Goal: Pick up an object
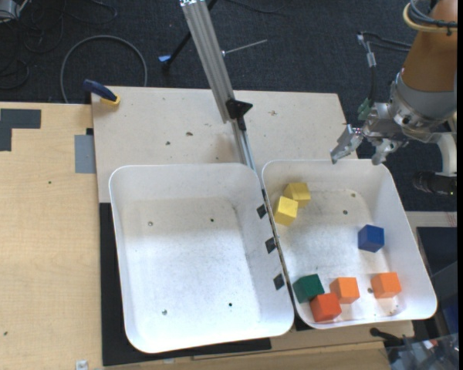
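Camera view puts your gripper [360, 146] at the upper right, hanging over the far rim of the right bin [405, 206], roughly above its back edge and apart from everything inside. Its two fingers [342, 149] are spread wide with nothing between them, tips pointing down and toward the left. Above them you see the grey wrist and then the orange band [430, 56] of the arm, which comes in from the right edge and leans down toward the bench at a slant. Nearest to the tool, in the far left part of the right bin, two yellow cubes [292, 200] sit touching each other, one slightly behind the other. Further forward, near the right wall, you have a blue cube [371, 237] on its own. Along the near edge lies a cluster: a green cube [308, 287] closest to the divider, a red cube [325, 307] just beside it, an orange cube [345, 288] touching the red one, and a second orange cube [385, 284] a little further right. The left bin [131, 206] lies alongside, the two sharing a middle edge marked with small black clips. A slanted aluminium rail [210, 52] rises from between the bins toward the top of the frame, and a blue-and-yellow clamp handle [100, 92] lies at the far left corner of the bench board.
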Robot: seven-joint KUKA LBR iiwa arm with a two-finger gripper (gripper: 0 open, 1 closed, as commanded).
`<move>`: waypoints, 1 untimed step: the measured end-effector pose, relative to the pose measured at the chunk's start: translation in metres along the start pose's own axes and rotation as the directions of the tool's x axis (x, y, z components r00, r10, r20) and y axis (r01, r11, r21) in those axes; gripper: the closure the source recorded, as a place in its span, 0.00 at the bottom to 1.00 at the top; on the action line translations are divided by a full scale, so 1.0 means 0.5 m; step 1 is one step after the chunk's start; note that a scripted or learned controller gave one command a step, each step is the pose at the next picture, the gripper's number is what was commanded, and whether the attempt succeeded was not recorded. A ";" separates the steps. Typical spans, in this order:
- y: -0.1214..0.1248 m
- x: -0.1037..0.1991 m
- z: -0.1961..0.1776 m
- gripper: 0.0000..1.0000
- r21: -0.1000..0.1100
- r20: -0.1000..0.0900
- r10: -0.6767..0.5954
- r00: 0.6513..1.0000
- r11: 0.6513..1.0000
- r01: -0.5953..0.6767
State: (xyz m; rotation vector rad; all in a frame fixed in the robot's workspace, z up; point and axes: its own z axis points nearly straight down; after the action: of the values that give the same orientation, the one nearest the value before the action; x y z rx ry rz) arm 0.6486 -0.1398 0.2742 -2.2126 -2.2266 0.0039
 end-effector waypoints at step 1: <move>0.037 0.041 0.282 0.00 0.006 -0.002 0.005 1.000 1.000 -0.005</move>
State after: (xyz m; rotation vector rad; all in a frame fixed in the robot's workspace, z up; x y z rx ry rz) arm 0.6663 -0.1193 0.1331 -2.2144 -2.2164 0.0089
